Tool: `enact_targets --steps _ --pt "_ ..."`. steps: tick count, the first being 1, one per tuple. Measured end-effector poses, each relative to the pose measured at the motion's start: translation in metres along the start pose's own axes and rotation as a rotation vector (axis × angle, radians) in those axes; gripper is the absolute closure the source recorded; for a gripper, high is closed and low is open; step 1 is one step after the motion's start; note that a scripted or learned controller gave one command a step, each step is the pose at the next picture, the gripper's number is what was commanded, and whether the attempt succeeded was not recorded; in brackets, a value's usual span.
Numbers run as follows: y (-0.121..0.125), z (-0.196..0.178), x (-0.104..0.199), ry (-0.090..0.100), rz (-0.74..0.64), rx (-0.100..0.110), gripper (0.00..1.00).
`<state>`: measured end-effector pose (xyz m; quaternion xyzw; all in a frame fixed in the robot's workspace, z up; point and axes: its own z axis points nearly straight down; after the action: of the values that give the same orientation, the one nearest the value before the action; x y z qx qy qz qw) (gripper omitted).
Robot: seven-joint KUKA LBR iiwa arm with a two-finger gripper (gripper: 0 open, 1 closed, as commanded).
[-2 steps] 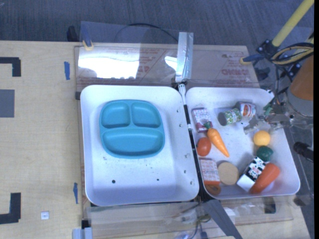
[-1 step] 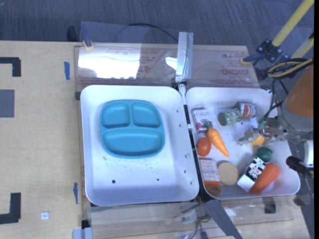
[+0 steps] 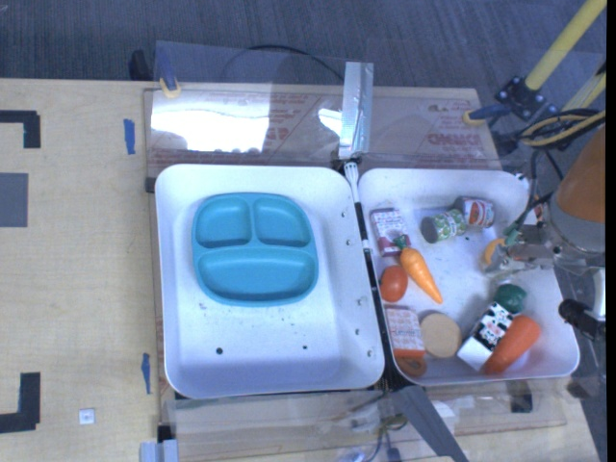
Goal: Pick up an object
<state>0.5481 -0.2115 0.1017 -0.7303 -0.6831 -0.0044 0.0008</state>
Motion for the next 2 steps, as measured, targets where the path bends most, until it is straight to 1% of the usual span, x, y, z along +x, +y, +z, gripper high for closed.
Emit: enact_targets --steps 1,2 --pt "0.0151 -0.0990 0.0576 -0.007 0.125 -0.003 1.00" --pt "0.0128 -0.0950 0.0554 -0.008 0.129 0.005 0.00"
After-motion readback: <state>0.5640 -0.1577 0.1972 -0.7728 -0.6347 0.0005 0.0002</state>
